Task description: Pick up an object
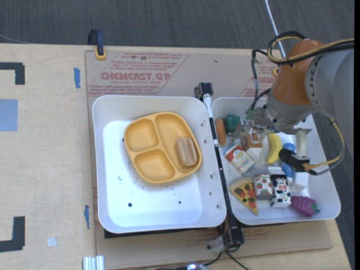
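The right bin [329, 201] holds several toy foods. Among them are a green piece [231, 121], an orange sausage-like piece [220, 133], a banana [273, 148], a small carton [241, 160], a pizza slice [246, 194], a cow-patterned block [280, 190] and purple grapes [304, 205]. My gripper [253, 130] hangs low over the upper middle of this bin, between the green piece and the banana, just above the carton. The wrist hides what lies directly beneath it.
The left bin [112, 196] carries a yellow divided plate [147, 134] with a tan bread-like piece [186, 151] in its right compartment. A black clamp [203, 89] sits at the top of the ridge between the bins. The arm's cable [320, 165] loops over the right bin's right side.
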Controlling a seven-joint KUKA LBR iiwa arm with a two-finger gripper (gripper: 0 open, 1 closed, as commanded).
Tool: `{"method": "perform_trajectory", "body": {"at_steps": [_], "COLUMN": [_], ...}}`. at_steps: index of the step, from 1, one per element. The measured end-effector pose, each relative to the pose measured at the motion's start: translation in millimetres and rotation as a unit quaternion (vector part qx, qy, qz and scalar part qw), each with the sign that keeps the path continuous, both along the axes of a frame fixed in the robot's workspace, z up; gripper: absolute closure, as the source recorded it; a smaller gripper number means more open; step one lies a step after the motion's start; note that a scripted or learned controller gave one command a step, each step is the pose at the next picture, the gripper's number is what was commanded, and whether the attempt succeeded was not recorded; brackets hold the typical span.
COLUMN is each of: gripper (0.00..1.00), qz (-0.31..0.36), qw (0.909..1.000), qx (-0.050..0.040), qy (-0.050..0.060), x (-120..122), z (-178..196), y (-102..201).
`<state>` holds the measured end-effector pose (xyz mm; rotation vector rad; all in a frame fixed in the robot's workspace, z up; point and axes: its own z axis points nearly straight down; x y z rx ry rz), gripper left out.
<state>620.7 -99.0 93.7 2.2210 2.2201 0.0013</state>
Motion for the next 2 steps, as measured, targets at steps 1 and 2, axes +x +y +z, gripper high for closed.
{"method": "perform_trajectory", "body": {"at_steps": [1, 2], "gripper": [1.0, 1.0], "qz": [0.0, 0.001], "qw": [1.0, 1.0], "qx": [-0.0005, 0.0004], "qy": [-0.001, 0.0], "x": [0.7, 6.0], "z": [10.1, 91.4], "y": [-0.2, 79.1]}}
